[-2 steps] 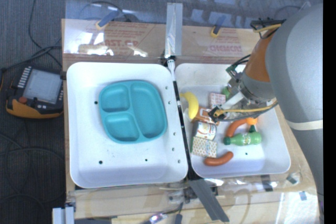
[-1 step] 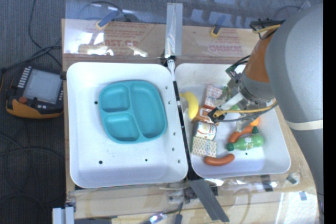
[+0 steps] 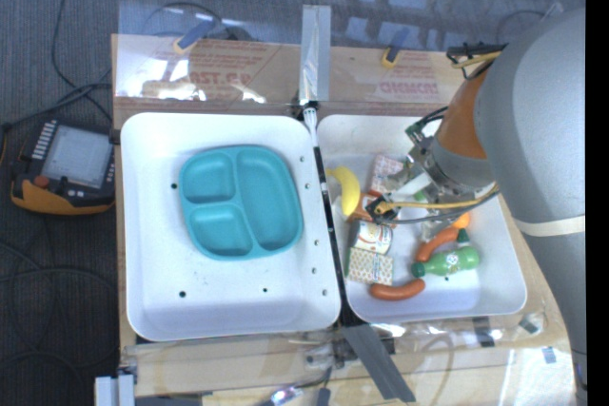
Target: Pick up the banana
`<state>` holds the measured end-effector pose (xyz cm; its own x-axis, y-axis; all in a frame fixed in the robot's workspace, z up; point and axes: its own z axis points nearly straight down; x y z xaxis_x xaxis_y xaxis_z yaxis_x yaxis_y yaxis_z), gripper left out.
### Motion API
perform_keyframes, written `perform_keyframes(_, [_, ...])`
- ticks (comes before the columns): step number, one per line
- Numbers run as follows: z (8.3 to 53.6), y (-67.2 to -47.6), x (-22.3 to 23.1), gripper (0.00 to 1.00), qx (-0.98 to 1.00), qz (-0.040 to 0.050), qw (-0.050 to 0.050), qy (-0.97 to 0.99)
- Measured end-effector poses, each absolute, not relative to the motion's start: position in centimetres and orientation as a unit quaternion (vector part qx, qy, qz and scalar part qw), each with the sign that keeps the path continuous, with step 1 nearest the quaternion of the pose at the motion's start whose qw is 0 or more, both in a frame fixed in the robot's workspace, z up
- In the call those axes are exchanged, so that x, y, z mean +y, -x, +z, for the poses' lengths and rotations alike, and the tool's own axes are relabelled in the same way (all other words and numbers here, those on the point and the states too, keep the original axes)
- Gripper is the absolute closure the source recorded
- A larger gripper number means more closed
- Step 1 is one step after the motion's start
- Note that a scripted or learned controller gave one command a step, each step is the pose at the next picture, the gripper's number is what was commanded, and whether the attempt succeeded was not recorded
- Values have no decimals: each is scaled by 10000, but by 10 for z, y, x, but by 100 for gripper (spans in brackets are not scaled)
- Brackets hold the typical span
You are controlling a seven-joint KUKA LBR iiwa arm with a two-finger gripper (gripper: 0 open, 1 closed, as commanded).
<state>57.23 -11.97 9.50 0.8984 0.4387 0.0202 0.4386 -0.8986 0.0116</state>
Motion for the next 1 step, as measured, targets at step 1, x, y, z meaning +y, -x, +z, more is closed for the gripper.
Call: perform_keyframes(1, [226, -611, -146, 0, 1095, -55, 9, -9940])
